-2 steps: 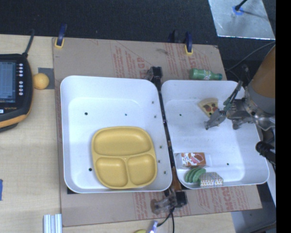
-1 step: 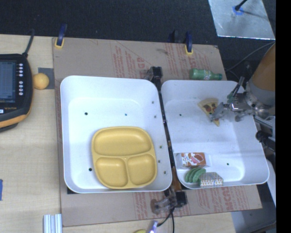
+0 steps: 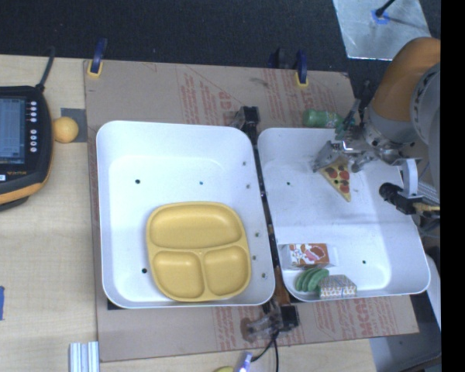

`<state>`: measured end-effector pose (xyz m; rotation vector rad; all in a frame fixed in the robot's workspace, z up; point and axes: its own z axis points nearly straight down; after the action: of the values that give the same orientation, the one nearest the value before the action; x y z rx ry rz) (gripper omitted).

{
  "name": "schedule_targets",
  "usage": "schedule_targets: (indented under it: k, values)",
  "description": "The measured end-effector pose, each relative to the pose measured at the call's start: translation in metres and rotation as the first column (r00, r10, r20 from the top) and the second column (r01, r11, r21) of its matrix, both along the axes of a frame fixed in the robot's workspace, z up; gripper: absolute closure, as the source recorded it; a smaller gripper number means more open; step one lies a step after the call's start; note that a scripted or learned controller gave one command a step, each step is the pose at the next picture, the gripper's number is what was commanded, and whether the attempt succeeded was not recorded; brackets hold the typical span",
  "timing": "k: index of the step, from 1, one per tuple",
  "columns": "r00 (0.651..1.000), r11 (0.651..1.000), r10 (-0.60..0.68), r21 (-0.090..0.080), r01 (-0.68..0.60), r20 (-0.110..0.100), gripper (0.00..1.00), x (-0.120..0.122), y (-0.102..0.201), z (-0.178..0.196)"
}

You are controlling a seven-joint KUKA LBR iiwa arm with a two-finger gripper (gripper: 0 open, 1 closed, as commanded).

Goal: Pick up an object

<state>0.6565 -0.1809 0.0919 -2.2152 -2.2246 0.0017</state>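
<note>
Nearest you, the green toy (image 3: 311, 278), the small card (image 3: 308, 254) and the grey block (image 3: 337, 288) sit together at the front edge of the right bin (image 3: 372, 239). At its back, the gripper (image 3: 342, 155) hangs right over the pizza slice (image 3: 339, 178). You cannot tell whether its fingers are apart. Judged from this, you're at the grasp step: next comes a firm close and a straight lift.

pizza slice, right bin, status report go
Gripper down at the pizza slice, top of right bin; grasp unconfirmed. Slice lies flat on the bin floor. Snack pack, green toy sit clear at the near edge.
</note>
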Motion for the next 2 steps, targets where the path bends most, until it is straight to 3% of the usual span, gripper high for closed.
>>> schedule_targets:
  k: [1, 2]
  values:
    - [1.000, 1.000, -0.002, 0.000, 0.002, -0.001, 0.00, -0.014, -0.023, 0.000]
    - [1.000, 1.000, 0.001, 0.000, -0.001, -0.003, 0.00, -0.002, 0.032, 0.000]
